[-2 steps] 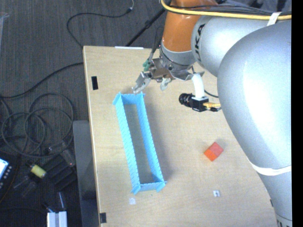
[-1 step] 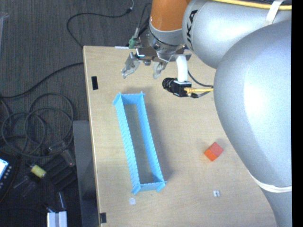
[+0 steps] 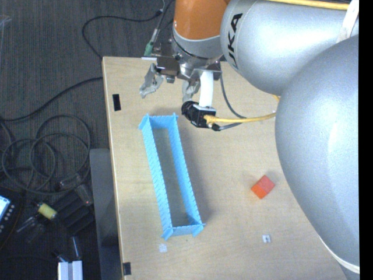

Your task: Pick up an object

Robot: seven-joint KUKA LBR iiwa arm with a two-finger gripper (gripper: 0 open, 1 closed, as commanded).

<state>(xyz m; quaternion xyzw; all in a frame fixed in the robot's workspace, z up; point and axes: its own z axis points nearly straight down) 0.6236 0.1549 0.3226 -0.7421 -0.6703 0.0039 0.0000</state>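
Gripper (image 3: pixel 170 88) up near the far end of the bench, hanging off the big grey arm (image 3: pixel 303 69) w/ the orange band (image 3: pixel 198 10) right above the wrist. 2 fingers visible: 1 metal finger out to the view's left, the other to its right w/ a white piece on it, spread apart w/ bare surface between them, so it's released, nothing in it. Black fitting w/ a yellow cable (image 3: pixel 247 119) sits just under the wrist, cable running off toward the right. Long blue frame (image 3: pixel 170 177), an open rectangle w/ ribbed sides, lies flat on the pale wood surface (image 3: pixel 227 174), its near-top end just below the gripper, not touching as far as I can tell. Small orange-red block (image 3: pixel 263 186) sits well apart from the gripper, off to the right of the frame & close to the arm's bulk. Tiny white bit (image 3: pixel 266 238) lower down. Black cables (image 3: pixel 41 150) coil on the dark floor at left.
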